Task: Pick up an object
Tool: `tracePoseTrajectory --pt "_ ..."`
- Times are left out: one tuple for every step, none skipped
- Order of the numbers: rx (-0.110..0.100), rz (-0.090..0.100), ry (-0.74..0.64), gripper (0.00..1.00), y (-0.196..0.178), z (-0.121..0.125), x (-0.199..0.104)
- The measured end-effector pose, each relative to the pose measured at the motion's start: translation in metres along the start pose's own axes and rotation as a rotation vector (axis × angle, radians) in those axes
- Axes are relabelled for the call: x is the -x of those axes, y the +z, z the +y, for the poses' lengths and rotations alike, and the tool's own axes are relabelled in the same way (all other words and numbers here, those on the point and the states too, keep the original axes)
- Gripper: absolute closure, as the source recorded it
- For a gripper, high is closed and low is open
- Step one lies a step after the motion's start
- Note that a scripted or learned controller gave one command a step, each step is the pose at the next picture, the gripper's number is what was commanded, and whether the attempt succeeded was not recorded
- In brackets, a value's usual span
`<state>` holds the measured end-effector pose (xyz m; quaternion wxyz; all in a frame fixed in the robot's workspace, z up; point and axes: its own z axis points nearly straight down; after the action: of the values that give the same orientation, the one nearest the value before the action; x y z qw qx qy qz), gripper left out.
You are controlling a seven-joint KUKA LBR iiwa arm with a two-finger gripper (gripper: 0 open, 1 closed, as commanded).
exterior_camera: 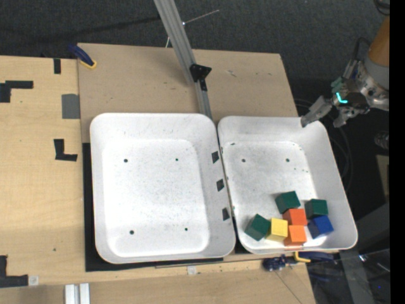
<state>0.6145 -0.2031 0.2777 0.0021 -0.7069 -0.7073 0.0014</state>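
Your gripper (316,114), whose state I cannot tell, hangs far from packed blocks (290,219); it could snag neighbours.

Two bins sit side by side on the bench (253,75). The blocks (291,219) lie clustered in the right bin (266,151), at its near right corner. The gripper (326,113) sits above that bin's far right corner.

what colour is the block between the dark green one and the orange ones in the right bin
Yellow. The block shows clearly in the camera view, in the right bin.
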Motion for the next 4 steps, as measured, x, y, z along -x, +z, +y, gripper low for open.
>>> tracePoseTrajectory --pt "0.004 -0.002 -0.001 0.0 -0.003 0.001 0.0" --pt "-0.003 -0.001 -0.001 0.0 0.062 0.001 -0.004" --pt "-0.003 0.0 -0.001 0.0 0.126 0.002 -0.008" --pt "-0.003 -0.001 -0.001 0.0 0.181 0.001 -0.009"
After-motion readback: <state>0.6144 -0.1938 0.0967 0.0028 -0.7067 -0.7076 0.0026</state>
